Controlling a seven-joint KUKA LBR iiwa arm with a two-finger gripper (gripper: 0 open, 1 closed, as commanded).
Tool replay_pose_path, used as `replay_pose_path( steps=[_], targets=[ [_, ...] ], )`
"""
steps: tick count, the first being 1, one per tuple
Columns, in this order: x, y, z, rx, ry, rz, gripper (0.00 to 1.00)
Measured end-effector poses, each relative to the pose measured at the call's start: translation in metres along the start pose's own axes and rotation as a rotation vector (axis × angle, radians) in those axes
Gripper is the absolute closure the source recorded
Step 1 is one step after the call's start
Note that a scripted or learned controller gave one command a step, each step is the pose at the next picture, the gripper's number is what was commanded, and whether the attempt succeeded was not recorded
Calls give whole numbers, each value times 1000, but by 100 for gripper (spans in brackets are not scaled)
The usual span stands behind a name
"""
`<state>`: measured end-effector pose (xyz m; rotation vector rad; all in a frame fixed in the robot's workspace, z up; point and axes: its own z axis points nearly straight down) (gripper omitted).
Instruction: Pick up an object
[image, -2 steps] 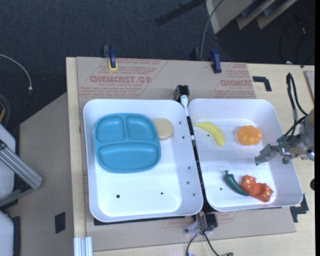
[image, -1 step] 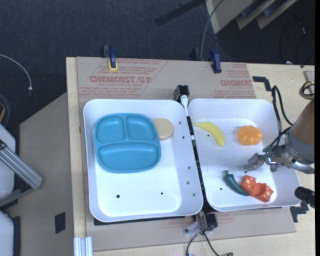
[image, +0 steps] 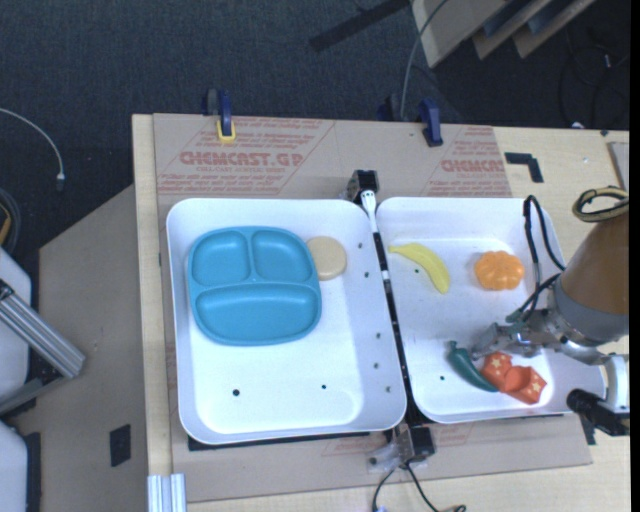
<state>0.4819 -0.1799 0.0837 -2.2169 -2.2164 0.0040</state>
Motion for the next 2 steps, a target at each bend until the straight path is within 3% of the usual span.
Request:
replay_pose_path(
  steps=[1,2],
  targets=[
    [-1,2,-14,-8,-4,0,100],
    [6,-1,-60,-12,-5,-1,100]
  ],
)
